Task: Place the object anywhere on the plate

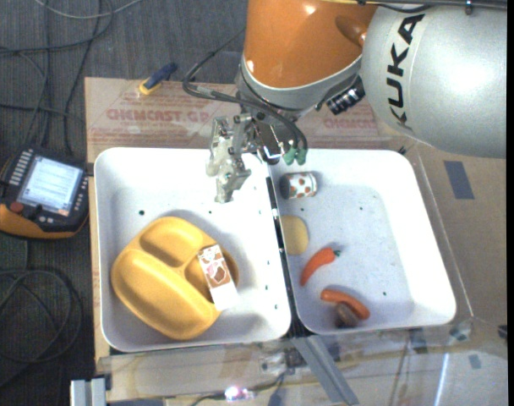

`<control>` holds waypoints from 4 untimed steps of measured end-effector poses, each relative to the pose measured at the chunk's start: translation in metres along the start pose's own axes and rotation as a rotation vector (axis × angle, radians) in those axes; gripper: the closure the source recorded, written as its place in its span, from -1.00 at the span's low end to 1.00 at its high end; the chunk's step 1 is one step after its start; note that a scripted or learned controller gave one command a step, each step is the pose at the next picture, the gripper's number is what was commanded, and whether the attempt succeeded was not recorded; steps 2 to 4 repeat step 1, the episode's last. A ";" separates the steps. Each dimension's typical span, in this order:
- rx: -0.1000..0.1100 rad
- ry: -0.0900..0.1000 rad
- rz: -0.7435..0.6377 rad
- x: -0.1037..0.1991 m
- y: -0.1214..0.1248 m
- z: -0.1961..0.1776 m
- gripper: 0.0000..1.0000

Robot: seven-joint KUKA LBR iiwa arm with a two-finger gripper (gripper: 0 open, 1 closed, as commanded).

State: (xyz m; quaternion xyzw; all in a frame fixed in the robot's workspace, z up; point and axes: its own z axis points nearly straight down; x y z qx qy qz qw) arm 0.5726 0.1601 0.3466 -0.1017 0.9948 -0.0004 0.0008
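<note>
1. Hanging over the far edge of the left bin [113, 172], my gripper [229, 176] points down from the orange band of my arm [299, 32], which reaches in from the right.
2. I see nothing between my fingers; they look close together, but from this slanted view I cannot tell whether they are spread or pressed together.
3. Below me, toward the near side of the left bin, sits the plate [160, 282], yellow and divided into sections.
4. A small carton [216, 276], white with brown print, lies on the plate's right rim, partly on the plate and leaning toward the bin floor beside it.
5. The right bin [409, 227] holds the other things: a small can [298, 184] near its far left corner, a pale round piece [294, 233] just inside the wall between the bins, an orange carrot [319, 263] near the middle, and a sausage [345, 304] closer to the near edge.
6. I judge the carton to be the object of the task, since it is the one thing touching the plate.
7. If so, the placing looks done or nearly done: the carton rests on the plate and I am well apart from it, above.
8. What may be left is only pulling clear, though the carton sits at the rim and could tip off.
</note>
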 end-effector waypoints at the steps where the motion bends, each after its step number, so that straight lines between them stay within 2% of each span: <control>1: -0.001 0.003 -0.192 0.071 0.005 0.044 1.00; 4: -0.001 0.003 -0.192 0.071 0.005 0.044 1.00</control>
